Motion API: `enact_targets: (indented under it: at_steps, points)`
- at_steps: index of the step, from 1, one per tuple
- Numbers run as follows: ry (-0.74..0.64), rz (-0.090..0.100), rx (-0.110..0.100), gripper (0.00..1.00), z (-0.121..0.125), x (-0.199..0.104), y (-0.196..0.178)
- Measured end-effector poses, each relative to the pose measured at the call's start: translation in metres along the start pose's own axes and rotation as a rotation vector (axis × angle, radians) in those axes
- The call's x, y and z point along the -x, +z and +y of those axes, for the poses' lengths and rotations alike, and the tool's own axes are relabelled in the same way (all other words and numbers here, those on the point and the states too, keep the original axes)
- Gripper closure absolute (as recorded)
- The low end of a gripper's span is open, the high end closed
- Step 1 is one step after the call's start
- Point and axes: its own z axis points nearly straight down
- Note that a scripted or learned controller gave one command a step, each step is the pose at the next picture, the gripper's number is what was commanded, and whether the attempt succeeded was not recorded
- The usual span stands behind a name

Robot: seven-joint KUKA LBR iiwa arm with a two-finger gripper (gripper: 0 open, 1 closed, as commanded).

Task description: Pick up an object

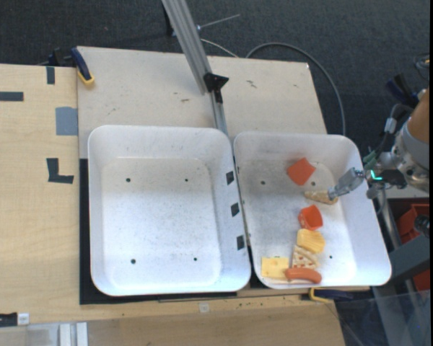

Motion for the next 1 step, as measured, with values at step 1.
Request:
enact_targets:
  at_steps: [1]
  points:
    - [-0.001,-0.001,0.003,0.00,0.0007,0.0000,-0.0017]
